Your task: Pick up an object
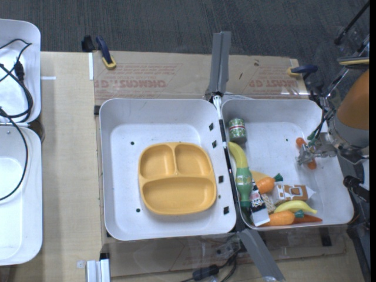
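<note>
Reaching in from the right, the arm (356, 107) is being held low over the right bin (270, 135), and the gripper (308, 155) is being kept close to that bin's right wall, probably because a small orange piece (300, 141) is lying just beside it on bare white floor. Whether the gripper is wide, narrow or closed on anything cannot be told, since it is small and partly blurred against the wall; nothing is plainly being held. The piece is being judged the likeliest target, as it is lying apart from the rest and can be approached without neighbours being knocked. The other candidates are being crowded toward the near-left corner: a green bottle (243, 184) and a banana (236, 154) are lying along the divider, an orange (265, 184) is resting against a carton (292, 191), and a second banana (295, 207) is lying on top of a carrot (281, 218). A can (237, 129) is standing alone further back. Such a pile is being judged risky, because a grasp there could be spoiled by touching items. The left bin (117, 157) is being occupied by a yellow divided plate (176, 178), well apart from the gripper.
</note>
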Available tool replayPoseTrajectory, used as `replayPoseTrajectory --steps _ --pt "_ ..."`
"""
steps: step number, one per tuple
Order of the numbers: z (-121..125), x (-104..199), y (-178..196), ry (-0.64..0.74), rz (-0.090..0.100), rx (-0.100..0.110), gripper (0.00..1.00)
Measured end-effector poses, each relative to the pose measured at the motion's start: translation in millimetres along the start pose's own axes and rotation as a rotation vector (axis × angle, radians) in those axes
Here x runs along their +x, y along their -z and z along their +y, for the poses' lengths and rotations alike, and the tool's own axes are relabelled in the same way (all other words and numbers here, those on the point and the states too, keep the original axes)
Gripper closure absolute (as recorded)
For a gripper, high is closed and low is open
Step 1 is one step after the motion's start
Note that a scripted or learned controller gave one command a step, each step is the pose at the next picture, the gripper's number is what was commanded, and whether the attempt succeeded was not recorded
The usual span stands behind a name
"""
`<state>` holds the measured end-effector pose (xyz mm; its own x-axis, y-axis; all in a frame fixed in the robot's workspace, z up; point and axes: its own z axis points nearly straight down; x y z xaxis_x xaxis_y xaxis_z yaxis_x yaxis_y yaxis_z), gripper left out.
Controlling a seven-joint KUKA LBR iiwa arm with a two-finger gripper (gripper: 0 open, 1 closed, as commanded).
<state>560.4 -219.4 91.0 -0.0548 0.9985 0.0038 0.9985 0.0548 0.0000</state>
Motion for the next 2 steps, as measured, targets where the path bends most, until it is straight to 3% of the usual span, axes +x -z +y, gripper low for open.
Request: replayPoseTrajectory --steps 1,2 --pt "-14 25 -3 0.181 -0.001 0.006 0.00" --pt "-32 -1 4 0.268 -0.002 0.004 0.00"
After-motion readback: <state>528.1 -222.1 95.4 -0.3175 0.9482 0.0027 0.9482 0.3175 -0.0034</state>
